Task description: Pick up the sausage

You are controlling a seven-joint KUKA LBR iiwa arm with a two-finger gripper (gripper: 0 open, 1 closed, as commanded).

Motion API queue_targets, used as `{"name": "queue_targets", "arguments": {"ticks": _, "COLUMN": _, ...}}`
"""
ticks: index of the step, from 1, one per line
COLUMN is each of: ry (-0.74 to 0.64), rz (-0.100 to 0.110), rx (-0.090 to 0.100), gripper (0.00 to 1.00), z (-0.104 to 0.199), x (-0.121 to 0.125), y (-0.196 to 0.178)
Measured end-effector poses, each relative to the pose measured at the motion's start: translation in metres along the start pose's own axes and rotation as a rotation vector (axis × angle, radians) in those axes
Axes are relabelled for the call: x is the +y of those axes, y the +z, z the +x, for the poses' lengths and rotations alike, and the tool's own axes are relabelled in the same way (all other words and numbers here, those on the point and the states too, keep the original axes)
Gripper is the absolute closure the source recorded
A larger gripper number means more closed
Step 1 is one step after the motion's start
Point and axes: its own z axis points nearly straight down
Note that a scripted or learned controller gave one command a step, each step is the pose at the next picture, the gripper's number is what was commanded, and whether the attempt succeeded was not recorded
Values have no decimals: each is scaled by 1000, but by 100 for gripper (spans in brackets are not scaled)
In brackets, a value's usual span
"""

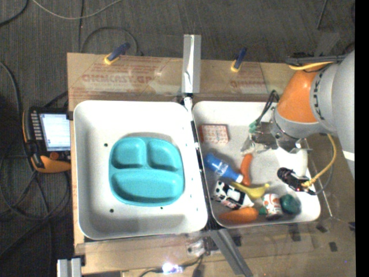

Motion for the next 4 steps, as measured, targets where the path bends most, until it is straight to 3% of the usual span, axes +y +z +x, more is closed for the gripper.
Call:
{"name": "queue_targets", "arguments": {"ticks": 1, "ry": -168, "rz": 17, "rx": 3, "gripper": 100, "z": 63, "x": -18, "y": -98}}
{"name": "queue_targets", "arguments": {"ticks": 2, "ry": -167, "rz": 18, "rx": 3, "gripper": 0, "z": 63, "x": -18, "y": -98}}
{"name": "queue_targets", "arguments": {"ticks": 3, "ry": -276, "rz": 16, "rx": 3, "gripper": 0, "z": 56, "x": -21, "y": 7}}
{"name": "queue_targets", "arguments": {"ticks": 4, "ry": -119, "rz": 18, "rx": 1, "gripper": 0, "z": 1, "x": -32, "y": -43}}
